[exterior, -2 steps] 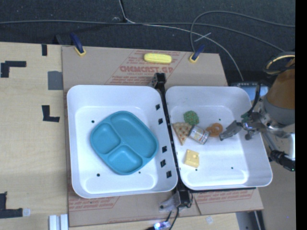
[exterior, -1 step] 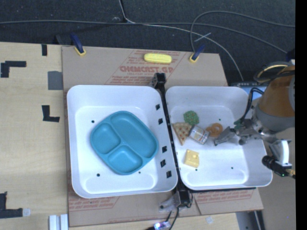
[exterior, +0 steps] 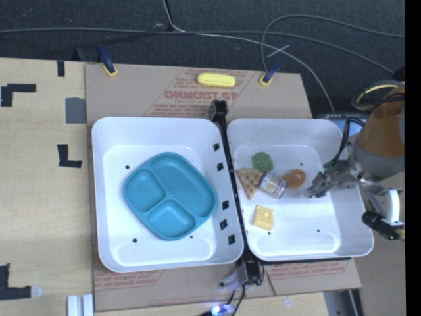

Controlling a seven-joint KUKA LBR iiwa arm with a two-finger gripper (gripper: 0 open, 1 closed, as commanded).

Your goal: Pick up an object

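While the gripper (exterior: 320,184) sits low at the right bin's (exterior: 329,239) three o'clock side, I cannot tell its state. Near the bin's centre I see a pretzel (exterior: 295,178), a small jar (exterior: 273,185) touching it at nine o'clock, broccoli (exterior: 262,161), a waffle wedge (exterior: 248,180) and a cheese piece (exterior: 263,217). A blue tray (exterior: 170,195) fills the left bin (exterior: 118,249).

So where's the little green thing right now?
The green piece lies in the right bin, near the divider, just above the waffle-like triangle and the small jar.
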